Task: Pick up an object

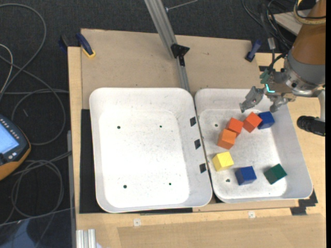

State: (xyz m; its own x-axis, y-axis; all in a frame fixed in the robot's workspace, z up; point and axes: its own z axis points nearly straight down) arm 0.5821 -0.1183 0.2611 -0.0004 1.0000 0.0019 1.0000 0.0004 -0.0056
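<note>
My gripper [262, 102] hangs open over the back of the right bin [289, 190], its two grey fingers spread apart with nothing between them. Just below the fingertips lie an orange-red cube [252, 121] and a blue cube [266, 120], side by side. Two more orange cubes [234, 125] [226, 138] sit to their left. A yellow cube [223, 160], another blue cube [245, 175] and a dark green cube [275, 173] rest nearer the front of that bin.
The left bin [103, 112] lies beside the right one, with black clips [197, 143] along the shared edge. A metal pole [164, 27] slants over the bench at the back. Cables and a handheld device [10, 144] lie on the floor at left.
</note>
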